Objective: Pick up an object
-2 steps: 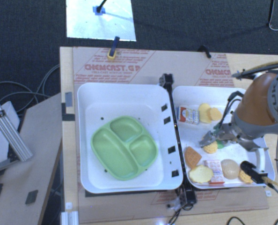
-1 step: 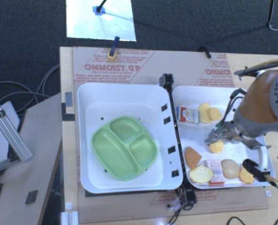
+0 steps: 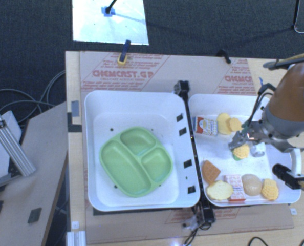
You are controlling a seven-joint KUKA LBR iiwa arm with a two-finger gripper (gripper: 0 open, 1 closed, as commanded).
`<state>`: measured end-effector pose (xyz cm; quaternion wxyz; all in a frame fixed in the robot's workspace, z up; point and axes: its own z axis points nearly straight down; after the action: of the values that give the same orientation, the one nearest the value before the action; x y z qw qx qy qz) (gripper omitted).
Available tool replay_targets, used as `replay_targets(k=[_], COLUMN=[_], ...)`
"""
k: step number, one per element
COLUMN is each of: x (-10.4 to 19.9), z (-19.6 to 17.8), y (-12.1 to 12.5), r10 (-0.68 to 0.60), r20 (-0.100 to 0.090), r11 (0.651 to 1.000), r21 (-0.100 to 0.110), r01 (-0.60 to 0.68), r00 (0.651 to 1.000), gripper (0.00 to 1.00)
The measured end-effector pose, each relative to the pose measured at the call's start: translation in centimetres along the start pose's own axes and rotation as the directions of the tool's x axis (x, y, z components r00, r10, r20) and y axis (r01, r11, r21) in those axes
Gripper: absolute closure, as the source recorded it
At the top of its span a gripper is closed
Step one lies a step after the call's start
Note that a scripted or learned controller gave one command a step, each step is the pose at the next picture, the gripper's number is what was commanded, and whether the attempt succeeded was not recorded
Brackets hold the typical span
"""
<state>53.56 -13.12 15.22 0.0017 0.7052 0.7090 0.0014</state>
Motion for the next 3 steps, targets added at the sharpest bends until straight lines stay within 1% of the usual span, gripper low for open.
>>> replay_targets(k=[1,2,3], x=[0.2,0.2,5.8], z=[-6.1,-7.1,-7.9], y=[-0.2,-0.1,2.0], r10=[0.000,0.000,-0.006], r20=[0.001,0.000,-0.003], r11=[1.000,1.000,1.000], r21=[-0.001,0.003,0.004], r01=[0.000,0.000,0.006], r00=[1.000,1.000,1.000], gripper=[1.00,1.00,1.00])
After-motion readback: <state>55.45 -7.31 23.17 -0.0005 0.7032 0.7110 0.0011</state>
